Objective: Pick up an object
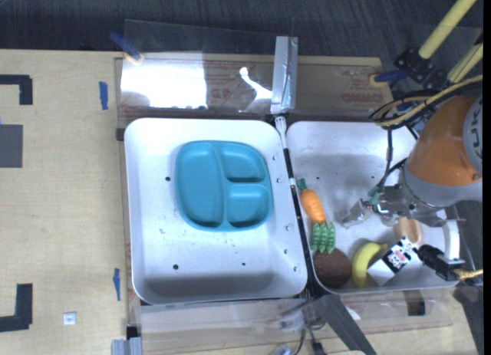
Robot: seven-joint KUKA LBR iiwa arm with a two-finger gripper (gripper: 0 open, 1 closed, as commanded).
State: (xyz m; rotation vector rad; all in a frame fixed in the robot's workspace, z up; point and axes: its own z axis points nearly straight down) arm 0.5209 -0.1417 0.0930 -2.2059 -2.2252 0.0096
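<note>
Two shallow white bins are seen side by side on the tabletop (54, 192). The left bin (146, 254) contains one item: a blue divided plate (224, 185) with three compartments, lying flat near the bin's middle, toward its far side. A few dark specks are noted on the bin floor around it.

The right bin (337, 146) contains the loose objects, all gathered along its near and left portions. One toy carrot (312, 205), orange with a green top, lies against the left wall. Just below it, one green pea pod (323, 236) is found, touching or nearly touching one brown round object (333, 266) at the near left corner. One yellow banana (363, 261) lies just beside the brown object, to its right. One small white item with black and red marks (396, 258) rests beside the banana. One tan, rounded piece (410, 230) is seen just above that item; what it is cannot be told.

The arm (445, 154) reaches in from the right over the right bin. The tool (360, 212) is lowered near the bin floor, right of the carrot and above the banana. How far it is open cannot be told, and no object is seen between its parts.
</note>
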